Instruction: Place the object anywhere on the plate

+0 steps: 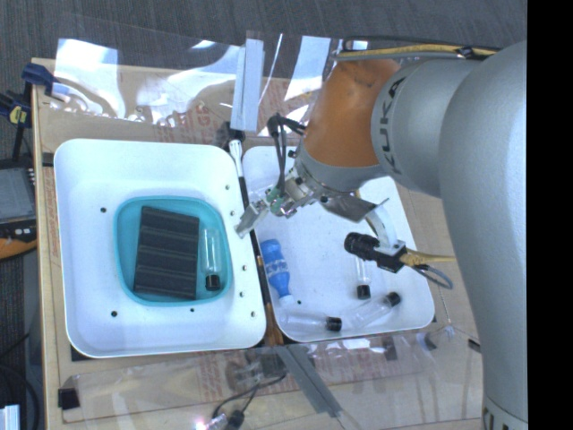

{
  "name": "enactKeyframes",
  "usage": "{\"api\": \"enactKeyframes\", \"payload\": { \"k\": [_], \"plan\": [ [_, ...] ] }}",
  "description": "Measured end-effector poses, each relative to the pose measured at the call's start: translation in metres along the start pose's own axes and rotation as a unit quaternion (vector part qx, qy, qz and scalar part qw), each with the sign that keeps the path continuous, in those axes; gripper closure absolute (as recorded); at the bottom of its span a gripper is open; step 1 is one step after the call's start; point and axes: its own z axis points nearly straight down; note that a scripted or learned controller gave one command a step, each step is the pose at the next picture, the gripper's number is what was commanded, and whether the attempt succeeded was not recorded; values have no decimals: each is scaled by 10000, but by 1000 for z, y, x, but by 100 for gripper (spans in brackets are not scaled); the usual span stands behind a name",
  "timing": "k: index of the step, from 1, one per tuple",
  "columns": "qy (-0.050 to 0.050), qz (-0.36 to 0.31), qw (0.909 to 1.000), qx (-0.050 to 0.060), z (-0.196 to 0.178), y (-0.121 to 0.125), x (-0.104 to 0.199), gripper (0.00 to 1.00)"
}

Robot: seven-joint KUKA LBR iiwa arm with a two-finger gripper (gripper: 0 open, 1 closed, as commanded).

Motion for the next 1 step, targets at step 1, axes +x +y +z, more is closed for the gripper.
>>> {"api": "enactKeyframes", "payload": {
  "k": [1],
  "plan": [
    [-20, -780, 9969, -22, -18, 5, -68, 0]
  ]
}}
